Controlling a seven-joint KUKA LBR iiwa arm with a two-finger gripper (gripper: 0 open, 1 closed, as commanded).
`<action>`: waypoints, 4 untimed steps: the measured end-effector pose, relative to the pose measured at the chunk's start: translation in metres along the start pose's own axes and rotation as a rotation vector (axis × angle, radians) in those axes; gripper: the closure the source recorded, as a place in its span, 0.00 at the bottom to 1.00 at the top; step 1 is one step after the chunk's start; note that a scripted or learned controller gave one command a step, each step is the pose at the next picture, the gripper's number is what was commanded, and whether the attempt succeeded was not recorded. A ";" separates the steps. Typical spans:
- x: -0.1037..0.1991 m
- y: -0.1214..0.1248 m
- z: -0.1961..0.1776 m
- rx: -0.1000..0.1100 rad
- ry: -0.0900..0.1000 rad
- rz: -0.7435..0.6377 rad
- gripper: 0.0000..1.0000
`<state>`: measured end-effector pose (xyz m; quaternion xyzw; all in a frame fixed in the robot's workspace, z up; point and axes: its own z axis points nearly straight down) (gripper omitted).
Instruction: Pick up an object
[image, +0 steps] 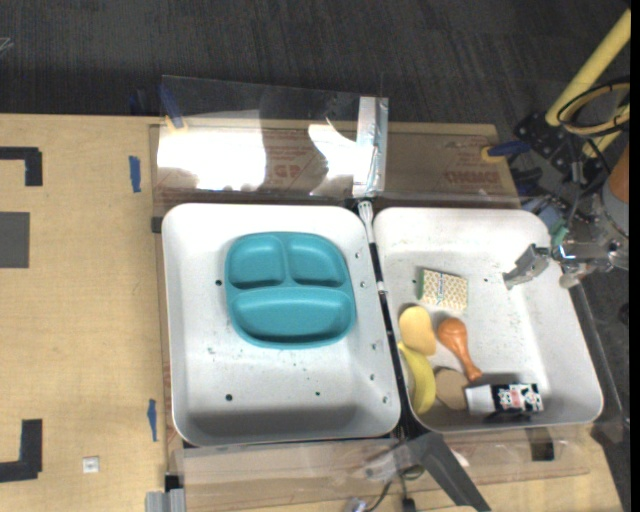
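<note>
The right bin (560, 340) holds several small objects. A patterned square sponge (443, 290) lies near its middle. Below it sit a yellow pear-shaped fruit (417, 328), a banana (421, 380), an orange drumstick-shaped toy (458, 343), a tan round piece (451, 388) and a small black-and-white bottle (503, 398) lying on its side. My gripper (545, 265) hangs over the bin's upper right rim, above and to the right of the sponge, apart from all the objects. Nothing shows in its grasp.
The left bin (190, 380) bears a teal divided plate (289, 288). A clear plastic sheet with tape (300, 140) stands behind the bins. Cables and a yellow hose (590, 70) crowd the upper right. Brown bench board (70, 330) lies to the left.
</note>
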<state>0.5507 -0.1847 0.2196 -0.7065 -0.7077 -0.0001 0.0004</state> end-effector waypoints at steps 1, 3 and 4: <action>0.086 -0.056 0.088 0.007 0.003 -0.080 0.00; 0.081 -0.045 0.120 -0.014 -0.004 -0.078 1.00; 0.146 0.019 0.034 -0.002 0.000 0.187 1.00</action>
